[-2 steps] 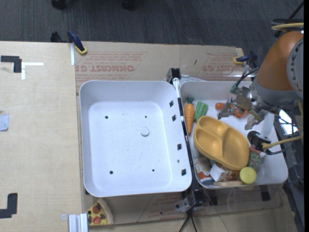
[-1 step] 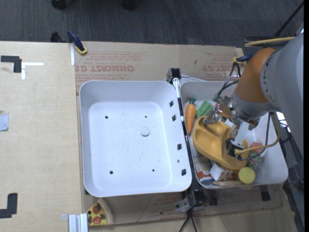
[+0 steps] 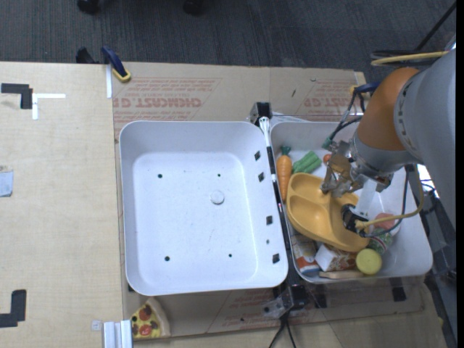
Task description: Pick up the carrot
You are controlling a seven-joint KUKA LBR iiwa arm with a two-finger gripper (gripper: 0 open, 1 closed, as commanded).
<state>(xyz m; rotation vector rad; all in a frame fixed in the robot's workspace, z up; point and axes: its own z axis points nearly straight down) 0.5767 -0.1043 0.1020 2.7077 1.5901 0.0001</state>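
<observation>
The pincer (image 3: 338,185) hangs over the right bin (image 3: 413,256), above a yellow dish (image 3: 317,212); whether its tips are apart or together I cannot tell. The carrot (image 3: 284,172) lies just to its left, untouched.

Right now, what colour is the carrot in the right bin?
Orange, with a green top; the carrot lies against the bin's left wall in the overhead camera view.
</observation>
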